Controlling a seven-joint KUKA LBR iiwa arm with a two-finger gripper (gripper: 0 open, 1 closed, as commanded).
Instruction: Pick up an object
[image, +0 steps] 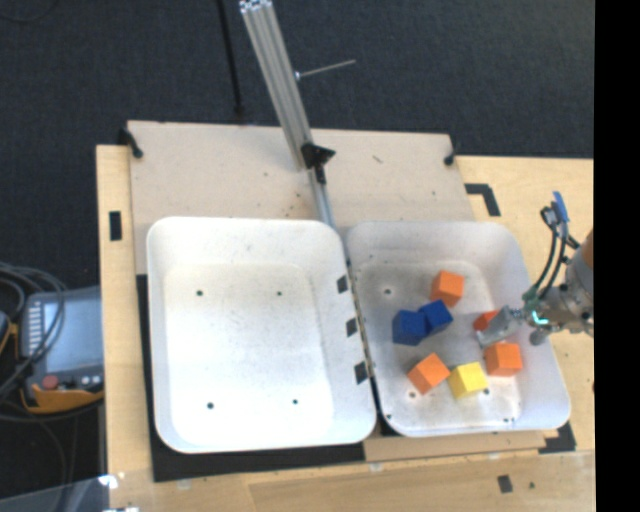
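The gripper (508, 322) hangs low at the right side of the right bin (520, 415), where I cannot tell how its jaws stand, a small red block (486, 321) just at its tip and an orange cube (503, 358) close below.

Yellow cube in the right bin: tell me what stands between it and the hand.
The hand sits at the right bin's right side. An orange cube lies between it and the yellow cube, close beside the yellow one, partly in the way.
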